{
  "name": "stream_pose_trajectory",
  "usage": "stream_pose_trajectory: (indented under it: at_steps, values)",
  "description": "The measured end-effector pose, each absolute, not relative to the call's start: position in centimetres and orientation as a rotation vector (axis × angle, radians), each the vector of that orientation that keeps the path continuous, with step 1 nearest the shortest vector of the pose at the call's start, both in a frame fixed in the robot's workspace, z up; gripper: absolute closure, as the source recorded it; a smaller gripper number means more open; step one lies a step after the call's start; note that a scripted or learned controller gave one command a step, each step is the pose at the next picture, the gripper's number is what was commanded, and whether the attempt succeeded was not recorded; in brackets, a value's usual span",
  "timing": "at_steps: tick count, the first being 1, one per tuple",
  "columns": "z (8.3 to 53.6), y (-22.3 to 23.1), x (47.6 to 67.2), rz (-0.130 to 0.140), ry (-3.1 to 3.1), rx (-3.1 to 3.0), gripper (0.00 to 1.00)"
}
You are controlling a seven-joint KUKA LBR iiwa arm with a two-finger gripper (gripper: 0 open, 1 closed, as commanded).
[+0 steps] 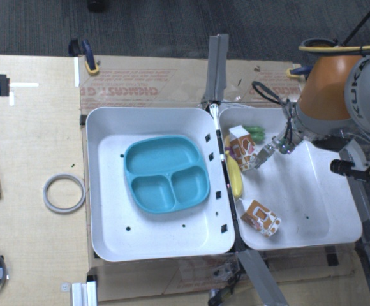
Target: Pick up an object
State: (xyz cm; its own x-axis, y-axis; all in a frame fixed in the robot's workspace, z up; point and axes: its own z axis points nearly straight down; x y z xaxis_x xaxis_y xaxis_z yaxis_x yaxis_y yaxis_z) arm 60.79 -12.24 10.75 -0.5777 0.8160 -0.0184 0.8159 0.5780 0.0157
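Note:
In the right bin (325,228) an upright white and orange carton (240,145) stands near the left wall, with a green item (256,132) just behind it. A yellow banana (235,180) lies along the left wall below the carton. A second orange and white carton (260,217) lies tilted near the bin's front. My gripper (262,157) reaches in from the right and sits low, right beside the upright carton's right side. Nothing visibly hangs from it.
The left bin (102,190) holds a blue three-compartment plate (166,173). A grey ring (64,192) lies on the bench to the left. The grey arm with its orange band (328,88) hangs over the right bin's back right corner. A metal divider bar (217,69) stands between the bins.

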Motion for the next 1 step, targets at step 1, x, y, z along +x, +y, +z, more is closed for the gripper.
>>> stream_pose_trajectory:
  at_steps: [1]
  values:
    - [12.18, -12.15, 61.05, 0.017, 2.766, 1.435, 1.00]
